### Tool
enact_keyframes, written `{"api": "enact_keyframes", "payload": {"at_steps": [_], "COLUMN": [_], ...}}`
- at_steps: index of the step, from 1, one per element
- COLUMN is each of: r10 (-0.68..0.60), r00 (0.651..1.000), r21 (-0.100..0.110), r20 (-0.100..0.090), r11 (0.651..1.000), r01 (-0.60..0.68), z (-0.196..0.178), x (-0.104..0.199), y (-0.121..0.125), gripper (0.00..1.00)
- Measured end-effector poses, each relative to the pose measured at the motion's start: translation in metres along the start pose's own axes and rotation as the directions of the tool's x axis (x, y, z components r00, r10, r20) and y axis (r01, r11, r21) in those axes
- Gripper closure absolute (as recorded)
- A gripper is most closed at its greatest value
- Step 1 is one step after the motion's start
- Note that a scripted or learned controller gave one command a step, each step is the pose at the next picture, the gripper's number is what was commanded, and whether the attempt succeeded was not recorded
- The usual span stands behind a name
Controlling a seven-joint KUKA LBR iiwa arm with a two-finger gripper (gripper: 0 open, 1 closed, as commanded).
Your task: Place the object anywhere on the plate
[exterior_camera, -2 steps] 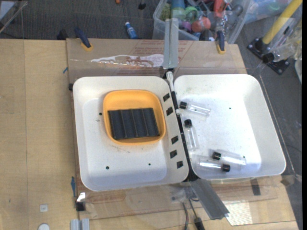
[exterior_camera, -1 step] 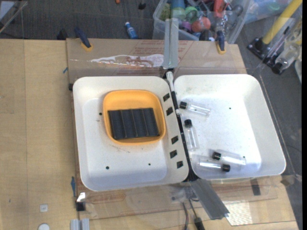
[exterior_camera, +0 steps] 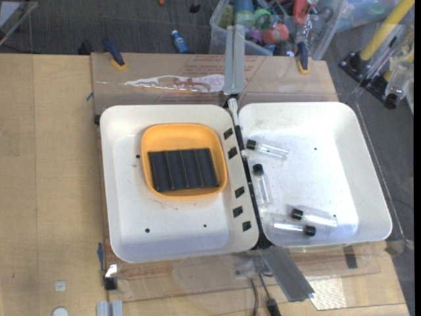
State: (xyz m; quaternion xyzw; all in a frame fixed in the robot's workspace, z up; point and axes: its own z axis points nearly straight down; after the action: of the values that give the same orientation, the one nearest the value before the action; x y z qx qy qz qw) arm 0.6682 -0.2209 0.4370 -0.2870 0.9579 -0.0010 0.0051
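Currently black ribbed block (exterior_camera: pixel 183 169) flat on orange plate (exterior_camera: pixel 152 139), left bin (exterior_camera: pixel 125 236).

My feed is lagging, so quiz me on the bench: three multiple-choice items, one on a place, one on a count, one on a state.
1. Where is the orange plate?
A. left bin
B. right bin
C. on the bench

2. How many clear vials with black caps lie in the right bin?
A. two
B. four
C. six

3. What rests on the plate?
A. a vial
B. a dark ribbed block
C. a blue clamp

Answers: 1 A, it sits in the left bin. 2 B, four show. 3 B, the dark ribbed block covers its middle.
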Motion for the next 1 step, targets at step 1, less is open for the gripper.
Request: {"api": "enact_keyframes", "payload": {"at_steps": [1], "r10": [-0.057], "r00": [0.998], "r21": [0.000], "r20": [0.000], "r11": [0.998], "r01": [0.057], "z": [-0.0002], "x": [-0.0001], "y": [0.0001], "gripper": [1.00]}}
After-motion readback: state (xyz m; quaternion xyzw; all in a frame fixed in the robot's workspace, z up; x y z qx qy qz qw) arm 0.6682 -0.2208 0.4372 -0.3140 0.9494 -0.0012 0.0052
